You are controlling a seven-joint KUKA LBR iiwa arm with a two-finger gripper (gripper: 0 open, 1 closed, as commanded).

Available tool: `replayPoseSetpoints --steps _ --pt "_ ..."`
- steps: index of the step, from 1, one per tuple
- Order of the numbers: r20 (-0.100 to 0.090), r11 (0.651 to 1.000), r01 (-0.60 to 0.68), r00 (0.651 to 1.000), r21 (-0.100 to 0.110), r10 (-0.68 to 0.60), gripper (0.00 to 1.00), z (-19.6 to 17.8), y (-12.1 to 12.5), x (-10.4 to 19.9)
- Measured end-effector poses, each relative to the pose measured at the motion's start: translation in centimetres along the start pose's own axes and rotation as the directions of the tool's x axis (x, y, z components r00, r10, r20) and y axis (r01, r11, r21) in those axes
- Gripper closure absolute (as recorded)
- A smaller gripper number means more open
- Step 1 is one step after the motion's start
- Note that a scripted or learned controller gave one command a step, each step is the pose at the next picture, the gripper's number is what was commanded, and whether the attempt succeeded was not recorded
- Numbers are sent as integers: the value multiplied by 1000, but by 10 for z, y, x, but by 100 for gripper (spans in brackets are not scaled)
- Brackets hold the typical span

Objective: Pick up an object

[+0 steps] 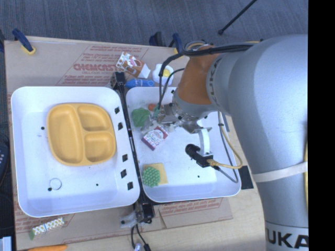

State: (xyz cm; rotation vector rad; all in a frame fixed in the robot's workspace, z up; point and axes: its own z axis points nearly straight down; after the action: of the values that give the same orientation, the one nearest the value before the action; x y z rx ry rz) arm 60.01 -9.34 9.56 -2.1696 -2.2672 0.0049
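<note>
The right bin holds a green leafy piece, a small orange item, a red and white packet and a green scrubber on a yellow sponge. My gripper hangs low over the bin's upper left part, just right of the green piece and just above the packet. The wrist and its orange band hide whatever lies directly under them.
The left bin carries a yellow divided plate. Behind the bins lie a snack package and blue and yellow items. A black cable connector hangs over the right bin's middle. The grey arm covers the right side.
</note>
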Motion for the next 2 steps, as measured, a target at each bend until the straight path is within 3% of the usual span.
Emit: replayPoseSetpoints --steps 1,2 --pt "0 1000 4 1000 2 -4 100 -10 0 0" --pt "0 1000 5 1000 2 -5 0 -10 0 0"
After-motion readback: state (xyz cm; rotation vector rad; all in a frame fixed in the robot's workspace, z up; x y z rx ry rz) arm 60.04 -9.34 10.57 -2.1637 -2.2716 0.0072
